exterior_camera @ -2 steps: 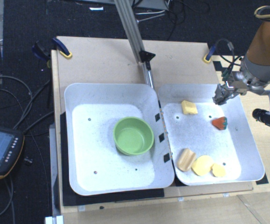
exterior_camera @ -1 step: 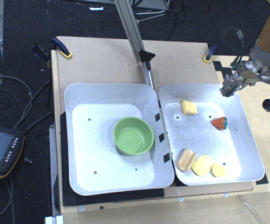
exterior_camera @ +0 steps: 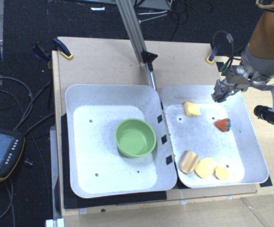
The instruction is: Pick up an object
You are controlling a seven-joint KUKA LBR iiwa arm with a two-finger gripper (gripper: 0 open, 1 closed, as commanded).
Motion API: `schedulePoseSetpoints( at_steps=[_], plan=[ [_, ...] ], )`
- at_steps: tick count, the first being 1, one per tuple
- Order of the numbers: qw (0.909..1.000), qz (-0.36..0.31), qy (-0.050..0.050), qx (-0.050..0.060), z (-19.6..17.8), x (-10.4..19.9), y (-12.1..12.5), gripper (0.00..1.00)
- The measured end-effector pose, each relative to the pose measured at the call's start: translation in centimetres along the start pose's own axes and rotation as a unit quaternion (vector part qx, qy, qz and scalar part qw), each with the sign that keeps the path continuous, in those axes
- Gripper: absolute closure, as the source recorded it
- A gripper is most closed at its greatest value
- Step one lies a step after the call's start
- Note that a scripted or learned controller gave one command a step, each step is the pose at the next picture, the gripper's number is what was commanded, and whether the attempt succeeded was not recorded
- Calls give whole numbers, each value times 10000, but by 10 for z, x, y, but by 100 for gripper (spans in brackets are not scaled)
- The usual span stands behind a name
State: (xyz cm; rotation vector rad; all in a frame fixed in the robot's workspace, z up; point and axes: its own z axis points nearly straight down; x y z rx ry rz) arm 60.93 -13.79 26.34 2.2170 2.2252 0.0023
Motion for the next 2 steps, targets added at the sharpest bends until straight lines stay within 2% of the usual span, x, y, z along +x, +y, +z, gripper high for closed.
schedulePoseSetpoints(
  at_steps=[2],
  plan=[
    [10000,-4,2,4,-6,98,-31,100]
  ],
)
